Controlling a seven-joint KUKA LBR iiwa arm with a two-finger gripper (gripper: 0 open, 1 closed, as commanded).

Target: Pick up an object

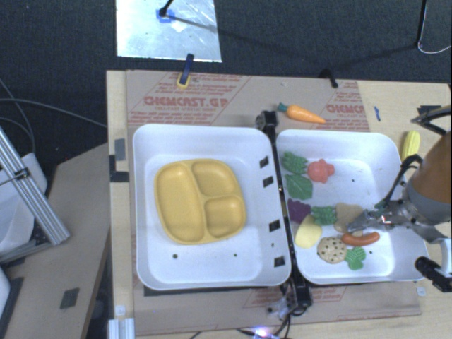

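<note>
— What crowds the gripper [361,222] in the right bin [385,147]?
— A red sausage [360,238] just below it, a cookie [330,249], broccoli [355,258] and a tan piece [346,212] close by.
— Counts?
— One yellow divided plate [200,199] in the left bin [205,138]; one carrot [302,114] on the bench (outside both bins).
— Holding anything?
— Can't tell from this view; its tip is at the sausage's upper edge.

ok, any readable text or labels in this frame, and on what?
"CHEMCAST GP": red print on the brown sheet under the bins, behind the left bin; last letters blurred.
"CHEMC...": same print behind the right bin, cut off by the carrot.
Red print along the sheet's front edge: too blurred to read.
</note>
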